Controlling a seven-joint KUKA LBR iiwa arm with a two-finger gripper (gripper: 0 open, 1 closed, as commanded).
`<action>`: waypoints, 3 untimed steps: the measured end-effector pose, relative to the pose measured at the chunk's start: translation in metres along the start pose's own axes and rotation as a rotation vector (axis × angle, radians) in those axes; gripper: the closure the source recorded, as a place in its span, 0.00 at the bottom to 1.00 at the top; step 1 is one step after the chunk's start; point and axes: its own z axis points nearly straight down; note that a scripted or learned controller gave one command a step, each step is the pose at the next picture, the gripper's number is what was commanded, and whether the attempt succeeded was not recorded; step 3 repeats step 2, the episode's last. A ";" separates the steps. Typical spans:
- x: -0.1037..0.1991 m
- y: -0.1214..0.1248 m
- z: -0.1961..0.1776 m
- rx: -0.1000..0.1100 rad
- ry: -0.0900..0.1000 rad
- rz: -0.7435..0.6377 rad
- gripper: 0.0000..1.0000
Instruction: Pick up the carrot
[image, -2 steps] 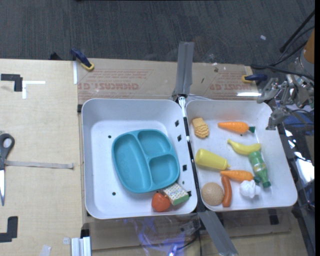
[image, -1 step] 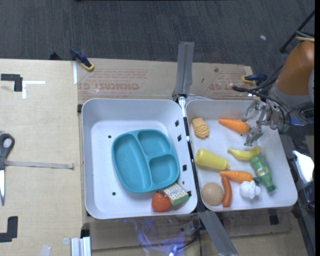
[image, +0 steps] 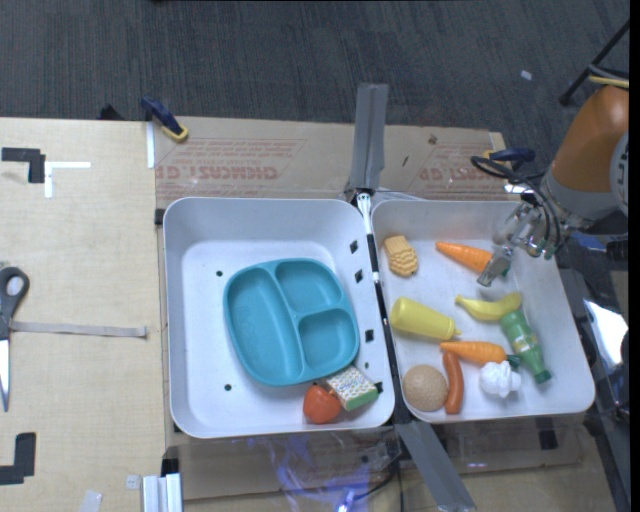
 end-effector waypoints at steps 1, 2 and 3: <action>0.055 0.053 0.000 0.000 0.001 -0.067 0.00; 0.054 0.054 -0.011 -0.001 -0.006 -0.071 1.00; 0.054 0.054 -0.011 -0.001 -0.006 -0.071 1.00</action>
